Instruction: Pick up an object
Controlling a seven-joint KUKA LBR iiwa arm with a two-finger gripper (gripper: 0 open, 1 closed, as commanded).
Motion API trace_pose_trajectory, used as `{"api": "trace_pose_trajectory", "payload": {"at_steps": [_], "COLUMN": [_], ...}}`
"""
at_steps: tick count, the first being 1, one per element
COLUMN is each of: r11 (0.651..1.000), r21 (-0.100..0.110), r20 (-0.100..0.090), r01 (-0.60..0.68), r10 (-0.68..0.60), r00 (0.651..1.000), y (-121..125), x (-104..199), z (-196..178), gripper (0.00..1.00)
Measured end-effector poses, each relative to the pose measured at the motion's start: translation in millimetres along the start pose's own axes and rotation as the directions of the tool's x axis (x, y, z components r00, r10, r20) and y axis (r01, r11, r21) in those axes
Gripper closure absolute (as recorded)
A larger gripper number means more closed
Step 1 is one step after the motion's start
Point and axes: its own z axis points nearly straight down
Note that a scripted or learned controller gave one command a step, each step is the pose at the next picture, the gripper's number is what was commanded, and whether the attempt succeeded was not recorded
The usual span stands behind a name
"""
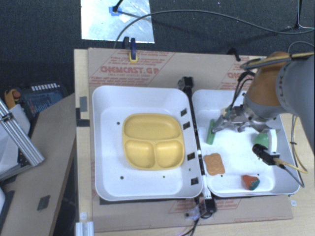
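Near the right bin's [231, 190] left wall, gripper [220, 125] beside a green stick [211, 132].

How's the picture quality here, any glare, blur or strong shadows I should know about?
Camera view: lighting is even and soft, with faint shadows; the shiny sheet on the dark floor at the top throws bright glare; the white bins look nearly washed out. The arm and its pincer are slightly soft, and the small orange item is too blurry to identify. The yellow tray reads clearly.

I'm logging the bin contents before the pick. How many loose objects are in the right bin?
4: a green stick at the left, a green block at the right, a tan piece at the front left, an orange-and-teal piece at the front. The arm may hide more.
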Motion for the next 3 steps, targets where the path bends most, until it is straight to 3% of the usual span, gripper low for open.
{"api": "trace_pose_trajectory", "payload": {"at_steps": [1,3], "r11": [1.000,1.000], "r21": [-0.006,-0.005], "r20": [0.000,0.002], "r01": [0.001,0.004], "r10": [-0.001,-0.004], "r00": [1.000,1.000], "y": [1.8,0.6], "x": [0.2,-10.4], "z": [-12.7,-137.3], "gripper": [1.00,1.00]}}
